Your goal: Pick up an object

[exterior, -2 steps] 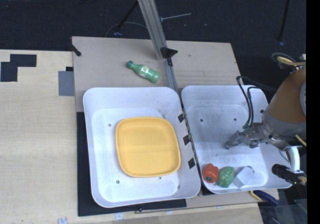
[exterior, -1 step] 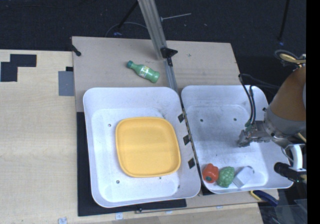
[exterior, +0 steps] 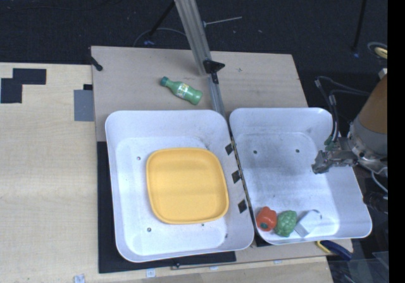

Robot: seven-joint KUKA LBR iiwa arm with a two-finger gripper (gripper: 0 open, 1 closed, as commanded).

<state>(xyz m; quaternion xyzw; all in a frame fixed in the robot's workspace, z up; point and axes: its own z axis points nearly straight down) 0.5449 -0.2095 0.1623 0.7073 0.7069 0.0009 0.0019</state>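
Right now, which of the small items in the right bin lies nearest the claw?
The grey-white piece, rightmost of the three in the near corner; the green item and red-orange one lie farther left of the claw.

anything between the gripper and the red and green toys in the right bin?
No. In the camera view, bare white bin floor separates the gripper from the red toy and the green toy at the bin's near edge.

Bright, even overhead light, soft shadows, slightly grainy focus.

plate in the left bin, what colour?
Yellow; the plate shows plainly in the camera view.
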